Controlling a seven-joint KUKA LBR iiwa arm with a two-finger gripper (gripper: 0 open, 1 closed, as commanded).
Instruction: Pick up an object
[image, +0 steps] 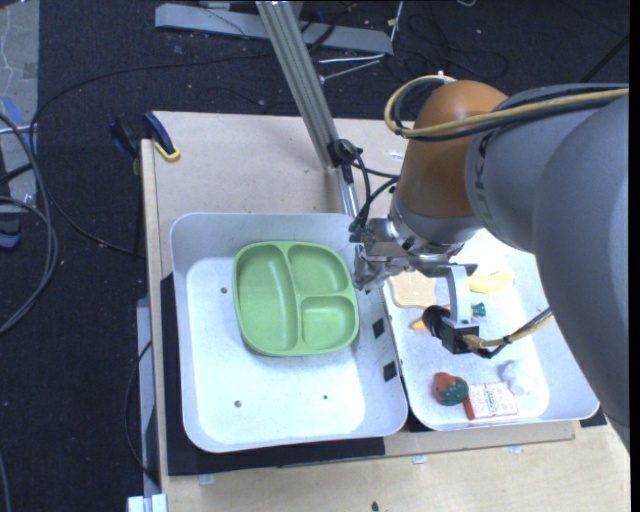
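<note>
Camera view, entry: green divided plate (295, 298), flat in the left bin (280, 405). Judged light, stiff, smooth plastic and apt to slip; best hold is its raised right rim. Gripper (366, 260) hangs just beside that rim; whether spread or closed, cannot tell.

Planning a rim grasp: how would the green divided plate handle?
The green divided plate looks moulded and rigid, so it probably won't flop. Wide and shallow, it may tilt from an edge pinch. Lying flat in the white bin, it should slide, not roll.
</note>
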